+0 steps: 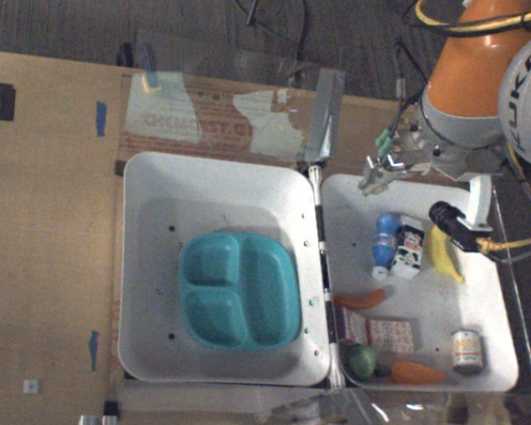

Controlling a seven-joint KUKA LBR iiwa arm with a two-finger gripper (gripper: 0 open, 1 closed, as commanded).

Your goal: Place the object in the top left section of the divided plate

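The teal divided plate [239,289] lies in the left white bin [154,195], with one long section on its right and two smaller ones on its left. All three sections are bare. My gripper [379,177] hangs over the far left corner of the right bin [504,364], above and just left of a small blue bottle [384,240]. Nothing shows in the gripper. Beside the bottle stand a small carton [410,249] and a banana [444,254].
Nearer the front of the right bin lie a red-orange chili-like piece [362,300], a flat printed packet [387,335], a green lime [361,360], an orange carrot [416,373] and a small can [466,350]. A black cable plug [453,224] hangs by the banana. A clear panel [229,109] stands behind the left bin.
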